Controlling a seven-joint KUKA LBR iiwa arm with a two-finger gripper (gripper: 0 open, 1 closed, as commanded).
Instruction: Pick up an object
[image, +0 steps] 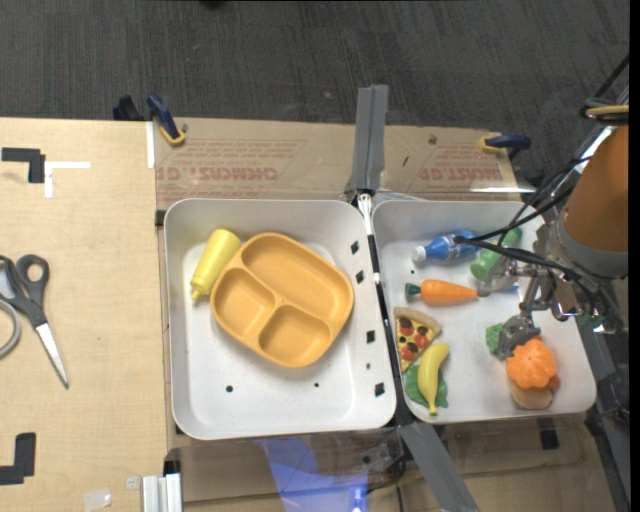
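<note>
My gripper (518, 328) hangs low over the right side of the right bin (470, 405), coming in from the right under the orange-banded wrist. It sits directly above a small green toy (495, 340), touching or nearly touching it. An orange pumpkin-like toy (531, 365) lies just below the gripper, resting on a brown piece (531, 398). Left of the gripper lie a carrot (448, 292), a pizza slice (415, 333) and a banana (431, 374). A blue bottle (444, 248) and a green toy (488, 265) sit at the back of the bin.
The left bin (200, 390) holds a yellow divided plate (281, 298) and a yellow squeeze bottle (213, 262). Scissors (36, 310) lie on the wooden bench far left. Cables run from the arm across the right bin's back corner.
</note>
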